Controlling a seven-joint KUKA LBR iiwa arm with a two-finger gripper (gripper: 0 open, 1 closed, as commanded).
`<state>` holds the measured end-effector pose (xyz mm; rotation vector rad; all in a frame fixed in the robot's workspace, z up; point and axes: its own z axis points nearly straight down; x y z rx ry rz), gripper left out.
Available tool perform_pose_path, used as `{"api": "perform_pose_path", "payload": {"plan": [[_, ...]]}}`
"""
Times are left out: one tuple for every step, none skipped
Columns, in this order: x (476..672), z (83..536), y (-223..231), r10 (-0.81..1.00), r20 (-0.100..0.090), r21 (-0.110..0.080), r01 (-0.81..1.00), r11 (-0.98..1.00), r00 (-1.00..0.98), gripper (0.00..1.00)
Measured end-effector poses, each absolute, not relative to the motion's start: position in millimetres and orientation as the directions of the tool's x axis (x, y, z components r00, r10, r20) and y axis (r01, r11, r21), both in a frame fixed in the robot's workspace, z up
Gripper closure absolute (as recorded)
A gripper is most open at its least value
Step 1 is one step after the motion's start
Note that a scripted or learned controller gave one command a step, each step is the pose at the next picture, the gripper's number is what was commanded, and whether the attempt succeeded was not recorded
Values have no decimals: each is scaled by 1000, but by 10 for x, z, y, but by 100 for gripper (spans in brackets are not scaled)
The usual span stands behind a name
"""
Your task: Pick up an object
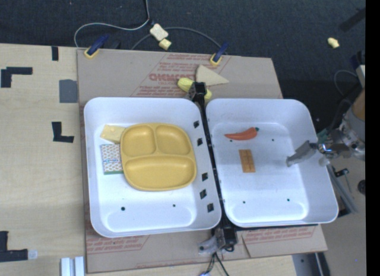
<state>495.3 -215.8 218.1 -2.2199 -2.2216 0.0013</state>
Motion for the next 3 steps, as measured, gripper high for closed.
{"api": "perform_pose_path", "payload": {"plan": [[4825, 1555, -1254, 1000, 5, -8, 1000, 7, -7, 0], [5236, 818, -1124, 1000, -3, -1, 1000, 2, -2, 0], [5712, 864, -986, 1000, -2, 3, 1000, 2, -2, 0]]}}
